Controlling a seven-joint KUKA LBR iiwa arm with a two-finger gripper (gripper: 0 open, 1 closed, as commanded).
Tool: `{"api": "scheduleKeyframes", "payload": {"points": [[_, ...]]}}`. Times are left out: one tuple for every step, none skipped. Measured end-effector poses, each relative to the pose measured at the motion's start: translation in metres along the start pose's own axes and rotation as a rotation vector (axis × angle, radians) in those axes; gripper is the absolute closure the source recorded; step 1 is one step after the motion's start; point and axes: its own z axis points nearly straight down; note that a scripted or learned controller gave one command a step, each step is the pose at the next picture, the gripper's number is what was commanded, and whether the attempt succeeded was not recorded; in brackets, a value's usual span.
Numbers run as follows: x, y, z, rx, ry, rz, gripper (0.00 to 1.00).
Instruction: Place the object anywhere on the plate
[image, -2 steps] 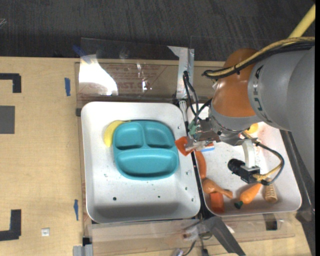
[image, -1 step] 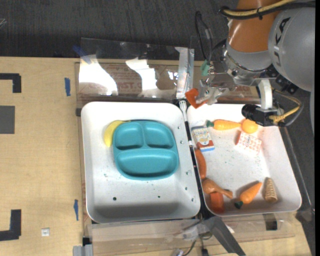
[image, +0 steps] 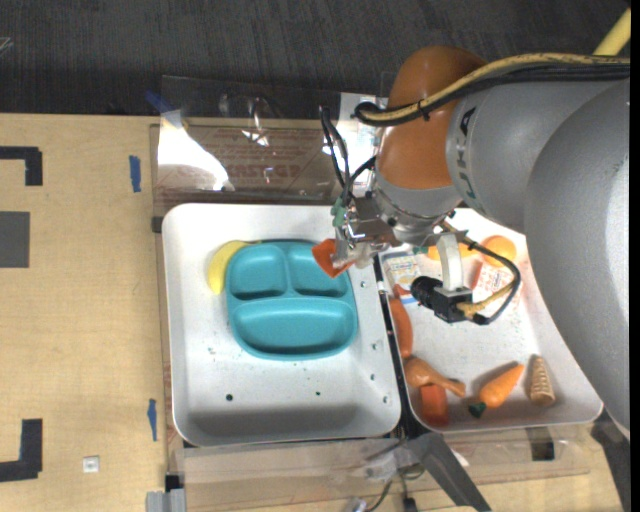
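Note:
A teal divided plate (image: 292, 300) lies in the left white bin (image: 200, 380). My gripper (image: 343, 254) hangs over the plate's right back corner, close to the wall between the bins. A small orange-red piece (image: 326, 257) sits between its fingertips, just above the plate's right rim. The gripper is shut on it. The grey arm with its orange band (image: 425, 120) hides the back of the right bin.
A yellow object (image: 219, 263) lies against the plate's back left edge. The right bin (image: 560, 330) holds several toy foods: a carrot (image: 498, 384), a brown cone (image: 541, 381), orange pieces (image: 430, 385) and a labelled packet (image: 404, 269). A black cable (image: 470, 305) loops over it.

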Motion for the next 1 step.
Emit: {"api": "scheduleKeyframes", "payload": {"points": [[-0.0013,0.0015,-0.0038,-0.007,-0.001,0.002,0.00]]}}
